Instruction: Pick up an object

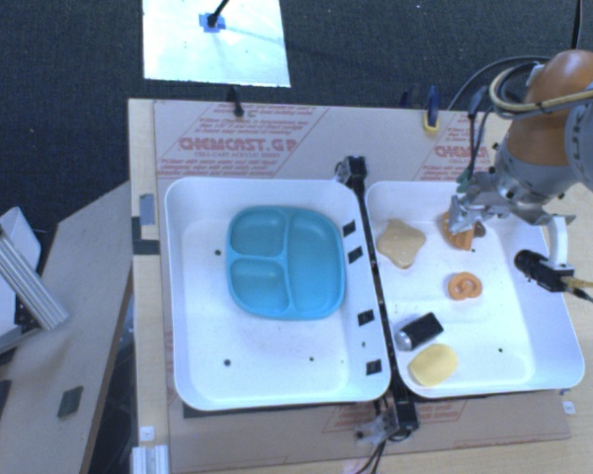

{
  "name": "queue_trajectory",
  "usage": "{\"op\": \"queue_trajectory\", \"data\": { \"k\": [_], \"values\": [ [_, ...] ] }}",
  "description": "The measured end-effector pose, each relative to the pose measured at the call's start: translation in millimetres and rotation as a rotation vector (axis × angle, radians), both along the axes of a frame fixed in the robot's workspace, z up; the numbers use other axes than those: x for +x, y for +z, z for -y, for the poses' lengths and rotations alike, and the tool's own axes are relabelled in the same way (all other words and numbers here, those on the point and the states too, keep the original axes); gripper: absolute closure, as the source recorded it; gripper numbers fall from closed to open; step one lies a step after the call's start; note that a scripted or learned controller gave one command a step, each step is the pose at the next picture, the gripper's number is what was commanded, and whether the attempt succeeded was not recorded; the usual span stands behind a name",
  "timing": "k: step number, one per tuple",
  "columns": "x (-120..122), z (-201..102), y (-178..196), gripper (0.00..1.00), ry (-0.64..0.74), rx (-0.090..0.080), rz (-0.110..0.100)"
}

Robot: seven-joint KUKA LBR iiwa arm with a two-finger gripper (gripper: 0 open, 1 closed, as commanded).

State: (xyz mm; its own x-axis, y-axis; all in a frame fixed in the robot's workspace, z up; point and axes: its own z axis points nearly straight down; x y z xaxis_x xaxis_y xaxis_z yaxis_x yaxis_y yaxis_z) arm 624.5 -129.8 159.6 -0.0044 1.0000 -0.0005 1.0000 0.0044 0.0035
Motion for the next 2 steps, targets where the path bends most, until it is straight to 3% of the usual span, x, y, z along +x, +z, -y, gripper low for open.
{"op": "queue_trajectory", "data": {
  "k": [2],
  "values": [
    [-5, 1, 94, 1.00, 0.002, -0.001, 0.002]
  ]
}}
